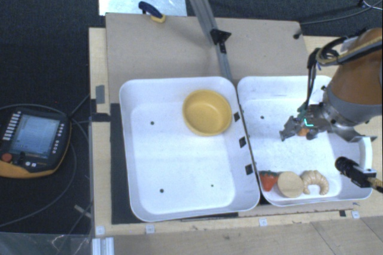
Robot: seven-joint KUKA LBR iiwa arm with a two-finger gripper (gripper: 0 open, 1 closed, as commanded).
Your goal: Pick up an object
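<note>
Gripper (pixel 294 128), jaw state indiscernible, hangs over bare floor of the right bin (pixel 263 92), while the croissant (pixel 315 181), biscuit (pixel 289 184) and red piece (pixel 268 179) crowd its front wall: a straight descent would likely grasp nothing.

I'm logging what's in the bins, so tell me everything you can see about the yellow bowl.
The yellow bowl is round, shallow and plain, looking like matte plastic. It sits upright with its opening up and nothing visible inside, in the upper right part of the left bin, near the wall shared with the other bin. It rests on the bin floor.
</note>
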